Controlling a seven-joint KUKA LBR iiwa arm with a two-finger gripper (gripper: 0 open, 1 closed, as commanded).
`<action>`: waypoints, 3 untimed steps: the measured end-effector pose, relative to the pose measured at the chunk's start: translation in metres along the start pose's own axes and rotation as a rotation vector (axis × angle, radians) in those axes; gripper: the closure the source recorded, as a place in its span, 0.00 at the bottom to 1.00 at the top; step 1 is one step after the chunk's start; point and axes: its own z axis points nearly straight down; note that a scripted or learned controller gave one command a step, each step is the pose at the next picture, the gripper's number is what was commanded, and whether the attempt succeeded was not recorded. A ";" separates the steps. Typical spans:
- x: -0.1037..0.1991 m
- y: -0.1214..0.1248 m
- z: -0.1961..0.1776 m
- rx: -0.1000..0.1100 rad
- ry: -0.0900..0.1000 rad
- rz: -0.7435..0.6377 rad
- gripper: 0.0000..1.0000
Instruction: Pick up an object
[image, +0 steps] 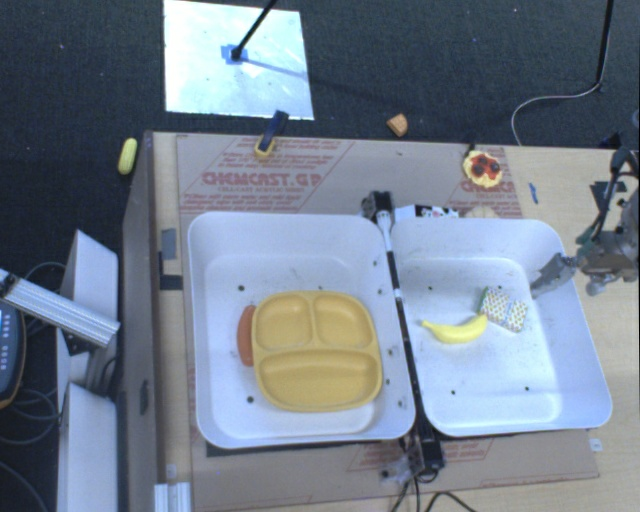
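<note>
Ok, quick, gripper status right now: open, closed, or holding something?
Gripper: cannot be told. It sits at the right edge of the right bin, apart from the banana and the patterned block, with nothing seen in its grasp.

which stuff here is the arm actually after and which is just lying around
For the job:
gripper, at the right bin's right rim
banana and patterned block in the right bin
yellow divided tray and orange sausage in the left bin

Lying about:
toy pizza on the bench
yellow piece on the carpet
</note>
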 end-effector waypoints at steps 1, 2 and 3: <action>0.017 0.076 0.093 0.002 0.001 -0.001 0.00; 0.031 0.071 0.171 -0.010 -0.004 -0.001 0.00; 0.012 0.050 0.171 -0.013 -0.004 0.000 0.00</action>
